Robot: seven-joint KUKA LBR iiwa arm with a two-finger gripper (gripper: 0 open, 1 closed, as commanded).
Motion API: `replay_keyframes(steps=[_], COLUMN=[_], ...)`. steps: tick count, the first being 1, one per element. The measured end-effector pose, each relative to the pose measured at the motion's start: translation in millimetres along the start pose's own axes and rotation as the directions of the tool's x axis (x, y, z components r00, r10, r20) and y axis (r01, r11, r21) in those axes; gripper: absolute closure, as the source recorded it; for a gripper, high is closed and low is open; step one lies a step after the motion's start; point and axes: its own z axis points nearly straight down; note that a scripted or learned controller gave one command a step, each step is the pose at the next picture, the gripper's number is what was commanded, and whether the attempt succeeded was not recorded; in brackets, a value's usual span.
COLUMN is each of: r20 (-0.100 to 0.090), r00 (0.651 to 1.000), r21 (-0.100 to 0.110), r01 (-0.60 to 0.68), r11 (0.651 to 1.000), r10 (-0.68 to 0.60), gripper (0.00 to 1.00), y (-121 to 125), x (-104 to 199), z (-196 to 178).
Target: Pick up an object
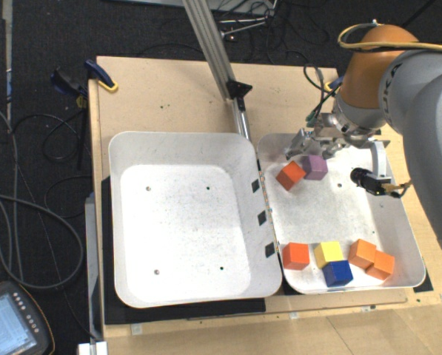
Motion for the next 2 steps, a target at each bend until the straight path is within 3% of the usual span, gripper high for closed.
replay_keyframes(steps=[1, 2], r20=[0.002, -0.004], r00=[1.0, 1.0], r21=[-0.003, 0.013], r01=[0.002, 0.001], r11=[1.0, 1.0], r10=[-0.002, -0.001], gripper=[1.0, 1.0], y=[0.9, 0.6], x=[-0.1, 0.3], z=[-9.1, -53.1])
